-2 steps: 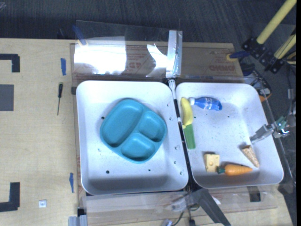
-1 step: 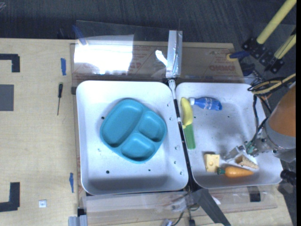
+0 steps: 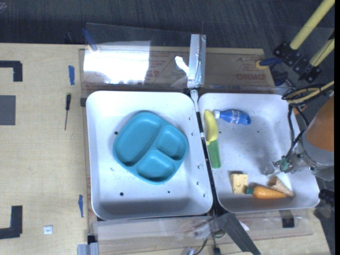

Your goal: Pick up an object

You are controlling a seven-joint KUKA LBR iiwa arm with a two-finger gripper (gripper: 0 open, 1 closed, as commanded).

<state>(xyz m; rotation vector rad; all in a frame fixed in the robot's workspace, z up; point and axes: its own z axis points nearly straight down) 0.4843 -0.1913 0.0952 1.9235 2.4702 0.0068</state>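
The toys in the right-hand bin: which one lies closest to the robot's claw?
The pale wedge, just below the gripper. The carrot lies a little farther, the blue bottle farthest.

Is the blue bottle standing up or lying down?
Lying down. The blue bottle rests on its side on the right bin's floor, its length showing.

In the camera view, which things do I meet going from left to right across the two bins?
Blue divided plate → yellow banana → blue bottle → orange carrot → gripper.

soft overhead light, glare on the clear panel [image 3: 127, 62].
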